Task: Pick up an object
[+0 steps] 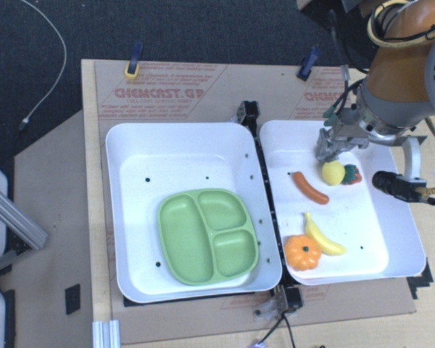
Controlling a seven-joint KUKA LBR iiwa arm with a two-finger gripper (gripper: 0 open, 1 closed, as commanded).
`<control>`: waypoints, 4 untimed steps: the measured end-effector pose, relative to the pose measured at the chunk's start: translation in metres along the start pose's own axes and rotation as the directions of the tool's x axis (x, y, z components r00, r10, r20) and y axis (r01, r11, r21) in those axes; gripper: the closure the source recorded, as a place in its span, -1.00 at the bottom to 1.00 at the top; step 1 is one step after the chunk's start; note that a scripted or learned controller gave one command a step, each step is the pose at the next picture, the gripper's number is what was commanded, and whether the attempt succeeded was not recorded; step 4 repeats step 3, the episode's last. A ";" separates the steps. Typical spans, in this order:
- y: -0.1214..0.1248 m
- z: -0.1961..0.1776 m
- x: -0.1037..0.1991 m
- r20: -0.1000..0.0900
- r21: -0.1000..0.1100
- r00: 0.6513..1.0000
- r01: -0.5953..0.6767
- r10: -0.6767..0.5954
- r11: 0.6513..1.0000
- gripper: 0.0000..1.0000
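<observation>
The right bin [391,245] holds several toy foods. A red-orange sausage [309,187] lies near the bin's left wall. A yellow lemon [333,172] sits at mid-bin, with a small red and green piece [350,175] touching its right side. A yellow banana [322,238] and an orange pumpkin [302,252] rest together at the front left. My gripper [330,148] hangs over the back of the right bin, just above and behind the lemon. Nothing is seen between its fingers.
The left bin [130,165] holds a green divided plate [206,234] at its front. The bins stand on a cardboard sheet [174,89] with a yellow clamp [133,65] and a blue clamp [307,64] at its back edge.
</observation>
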State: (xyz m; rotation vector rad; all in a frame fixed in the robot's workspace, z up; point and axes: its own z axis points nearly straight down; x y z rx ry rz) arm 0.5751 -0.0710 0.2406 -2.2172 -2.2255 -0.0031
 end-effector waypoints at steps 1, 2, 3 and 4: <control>0.021 0.004 0.059 0.000 -0.001 1.000 0.003 -0.003 1.000 1.00; 0.047 0.020 0.108 0.001 -0.001 1.000 0.002 -0.002 1.000 1.00; 0.077 0.009 0.160 0.000 -0.004 1.000 0.001 -0.001 1.000 1.00; 0.077 0.009 0.160 0.000 -0.004 1.000 0.001 -0.001 1.000 1.00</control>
